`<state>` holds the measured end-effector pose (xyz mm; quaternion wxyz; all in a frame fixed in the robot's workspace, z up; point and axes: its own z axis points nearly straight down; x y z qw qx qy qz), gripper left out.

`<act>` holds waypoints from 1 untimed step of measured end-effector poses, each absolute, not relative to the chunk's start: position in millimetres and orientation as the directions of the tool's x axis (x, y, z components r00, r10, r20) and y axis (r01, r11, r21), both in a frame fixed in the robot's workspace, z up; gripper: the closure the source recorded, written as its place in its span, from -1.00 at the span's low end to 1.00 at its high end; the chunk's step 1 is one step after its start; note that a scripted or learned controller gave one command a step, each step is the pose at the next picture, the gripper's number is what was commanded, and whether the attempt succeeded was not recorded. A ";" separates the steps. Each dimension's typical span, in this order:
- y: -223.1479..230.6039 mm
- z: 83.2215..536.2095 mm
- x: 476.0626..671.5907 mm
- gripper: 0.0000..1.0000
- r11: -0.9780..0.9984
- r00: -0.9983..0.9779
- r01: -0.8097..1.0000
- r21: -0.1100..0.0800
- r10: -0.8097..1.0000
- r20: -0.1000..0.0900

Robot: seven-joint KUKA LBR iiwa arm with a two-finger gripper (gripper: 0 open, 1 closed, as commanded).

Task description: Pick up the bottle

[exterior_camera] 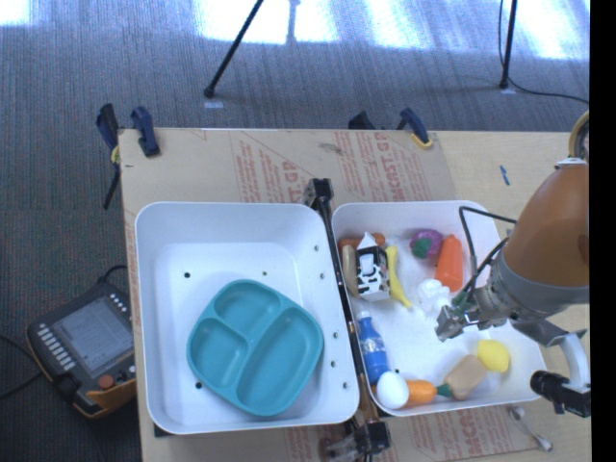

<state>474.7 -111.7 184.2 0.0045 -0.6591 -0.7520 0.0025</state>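
The bottle (372, 348) lies flat along the right bin's (481, 211) left wall, long axis near-to-far, white cap at the far end, an egg (392, 390) at its near end. The gripper (452, 321) hangs well apart; whether it's open, I cannot tell.

A teal three-compartment plastic plate (255, 346) lies well left of the fingers. A yellow toy lemon (493, 355) sits just right of them; an orange toy carrot (449, 262) lies beyond them.
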 end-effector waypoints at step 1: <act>-93.7 268.4 480.5 1.00 0.358 -0.358 0.934 -0.004 0.934 0.002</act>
